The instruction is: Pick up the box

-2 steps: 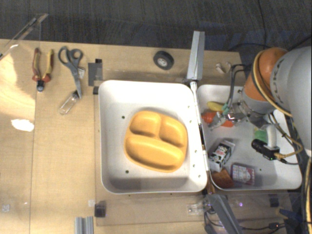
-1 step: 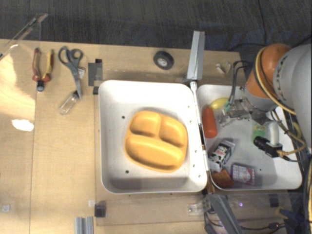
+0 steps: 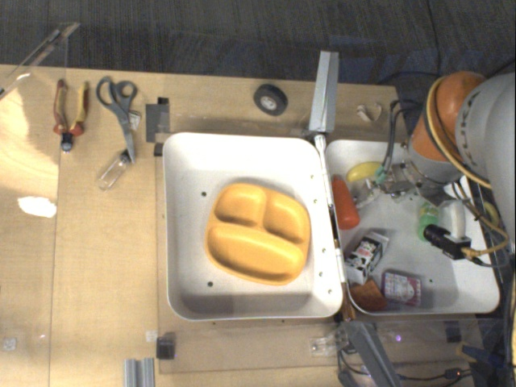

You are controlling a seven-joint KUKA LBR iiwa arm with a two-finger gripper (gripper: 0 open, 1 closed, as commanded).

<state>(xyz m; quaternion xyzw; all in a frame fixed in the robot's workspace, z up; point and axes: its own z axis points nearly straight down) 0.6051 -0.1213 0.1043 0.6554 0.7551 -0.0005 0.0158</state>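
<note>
Clutter fills the right bin [image 3: 484, 293], and the gripper [image 3: 397, 185] hangs over its far end beside a yellow item [image 3: 363, 171], apparently not yet committed to a target. Whether it is wide or narrow I cannot tell. The box [image 3: 401, 288], probably the small pinkish carton, lies flat well nearer the camera than the gripper, past a black-and-white packet [image 3: 364, 254].

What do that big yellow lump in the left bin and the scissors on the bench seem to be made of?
The yellow lump looks like soft foam or moulded plastic: rounded, puffy lobes with a dull sheen, though the view leaves it open. The scissors look like bare metal blades, grey and glinting, with darker handles, probably plastic.
</note>
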